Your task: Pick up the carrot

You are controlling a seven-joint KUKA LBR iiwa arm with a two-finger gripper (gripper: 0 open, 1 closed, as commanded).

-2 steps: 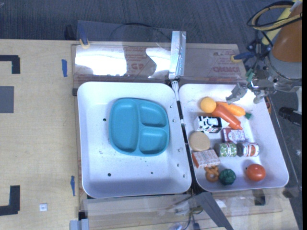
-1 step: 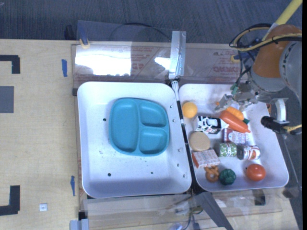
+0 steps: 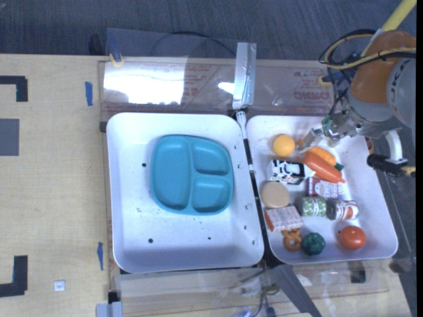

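Observation:
The carrot (image 3: 322, 164) is orange with a green end and lies slanted in the upper middle of the right bin (image 3: 383, 207). My gripper (image 3: 332, 129) hangs over the bin's far right corner, just above and to the right of the carrot's upper end and apart from it. The arm's grey wrist and orange band (image 3: 382, 68) rise behind it at the right.
Around the carrot lie an orange ball (image 3: 283, 144), a black-and-white carton (image 3: 287, 171), a small bottle (image 3: 328, 189), a green can (image 3: 315, 207), a beige round (image 3: 275, 194), a red tomato (image 3: 351, 237) and a broccoli (image 3: 313, 244). The left bin (image 3: 125, 197) holds a blue divided plate (image 3: 192, 174).

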